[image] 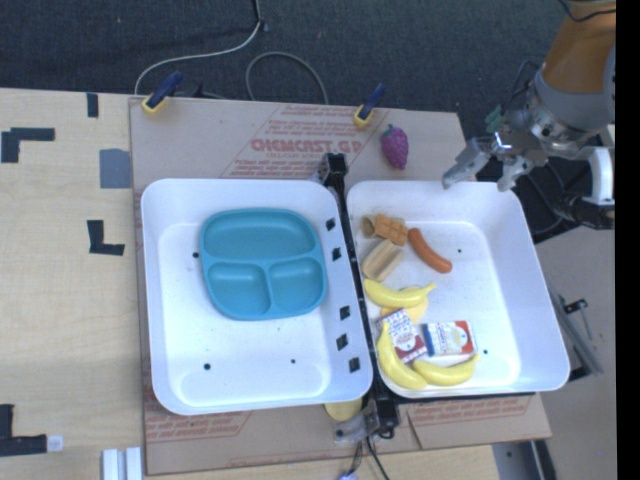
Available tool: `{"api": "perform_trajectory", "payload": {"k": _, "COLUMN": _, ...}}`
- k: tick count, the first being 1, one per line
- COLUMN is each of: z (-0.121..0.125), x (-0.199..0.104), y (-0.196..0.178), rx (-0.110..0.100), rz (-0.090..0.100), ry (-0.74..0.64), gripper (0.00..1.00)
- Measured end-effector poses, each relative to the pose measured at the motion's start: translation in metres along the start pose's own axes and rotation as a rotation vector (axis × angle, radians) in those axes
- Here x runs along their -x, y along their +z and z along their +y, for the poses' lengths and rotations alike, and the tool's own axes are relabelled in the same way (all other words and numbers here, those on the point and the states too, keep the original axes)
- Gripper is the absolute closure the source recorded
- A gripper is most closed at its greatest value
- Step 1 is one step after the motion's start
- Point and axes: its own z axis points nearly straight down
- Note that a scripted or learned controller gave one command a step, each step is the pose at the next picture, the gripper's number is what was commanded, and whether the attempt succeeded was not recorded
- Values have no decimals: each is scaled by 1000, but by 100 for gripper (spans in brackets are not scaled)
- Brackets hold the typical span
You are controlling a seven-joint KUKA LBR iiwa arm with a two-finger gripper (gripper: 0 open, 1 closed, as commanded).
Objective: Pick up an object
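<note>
Table [60,298]: one, pale wood, with a brown cardboard sheet [290,143] under the bins.

Bins: two, white, shallow, side by side and touching along the middle. Left bin [170,368] holds one blue divided plate [264,264], three compartments, lying flat toward the bin's upper half. Right bin [520,298] holds all the food items, clustered along its left side.

Arm [585,48]: one, grey with orange band, at the upper right. Tool [482,165] hangs above the right bin's far right corner, fingers spread wide apart, nothing between them.

Bananas: two, yellow. One [395,294] mid-bin; one larger [410,368] curving along the near edge.

Carton [432,339]: one, small, red and white, lying across the larger banana.

Orange sausage-shaped piece [430,251]: one, right of the cluster, apart from it.

Tan roll [381,260]: one, just above the upper banana.

Brown pastry-like piece [387,230]: one, at the top of the cluster.

Purple grape bunch [395,146]: one, on the cardboard outside the bins, left of the tool.

Clamps: two, blue and yellow, at the cardboard's far edge [160,94] [368,108].
</note>
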Motion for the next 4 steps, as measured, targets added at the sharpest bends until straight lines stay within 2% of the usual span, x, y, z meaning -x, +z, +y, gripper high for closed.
{"api": "perform_trajectory", "payload": {"k": 1, "z": -18, "x": -55, "y": 162, "rx": -8, "rz": 5, "ry": -3, "gripper": 0}}
{"api": "perform_trajectory", "payload": {"k": 2, "z": -2, "x": -63, "y": 184, "rx": 0, "rz": -1, "ry": -1, "gripper": 0}}
{"api": "perform_trajectory", "payload": {"k": 3, "z": 7, "x": -61, "y": 182, "rx": -10, "rz": 1, "ry": -1, "gripper": 0}}
{"api": "perform_trajectory", "payload": {"k": 4, "z": 7, "x": -64, "y": 182, "rx": -5, "rz": -5, "ry": 2, "gripper": 0}}
